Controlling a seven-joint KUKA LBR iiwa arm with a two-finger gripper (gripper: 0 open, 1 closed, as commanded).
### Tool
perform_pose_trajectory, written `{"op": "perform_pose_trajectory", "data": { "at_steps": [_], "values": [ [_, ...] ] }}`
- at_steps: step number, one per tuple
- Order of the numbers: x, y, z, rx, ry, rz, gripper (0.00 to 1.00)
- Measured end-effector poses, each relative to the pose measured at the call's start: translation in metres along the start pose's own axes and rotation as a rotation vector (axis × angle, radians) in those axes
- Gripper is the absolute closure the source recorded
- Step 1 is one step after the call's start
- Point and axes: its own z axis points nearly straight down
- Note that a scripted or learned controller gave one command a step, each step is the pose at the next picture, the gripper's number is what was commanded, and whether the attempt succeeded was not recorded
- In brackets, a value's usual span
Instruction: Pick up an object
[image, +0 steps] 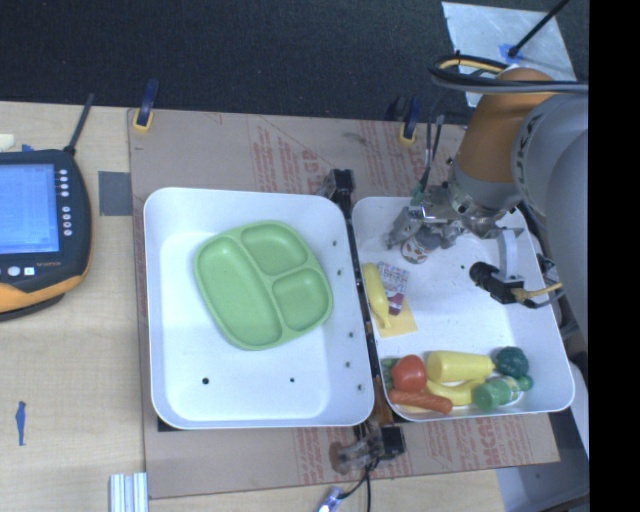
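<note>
- Overhead, the gripper (418, 238) hangs low in the right bin's (470, 325) far-left corner; whether it is open or closed cannot be told.
- A yellow packet (386, 297) lies just below it by the left wall.
- Toy vegetables (458, 380) crowd the near edge.
- The left bin (175, 400) holds a green divided plate (262, 284).

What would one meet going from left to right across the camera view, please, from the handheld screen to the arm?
Handheld screen → left bin holding the green divided plate → yellow packet → gripper → orange band of the arm.
</note>
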Motion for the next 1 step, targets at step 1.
{"op": "perform_pose_trajectory", "data": {
  "at_steps": [1],
  "values": [
    [-0.0253, -0.0015, 0.0172, 0.004, 0.002, 0.002, 0.0]
  ]
}}
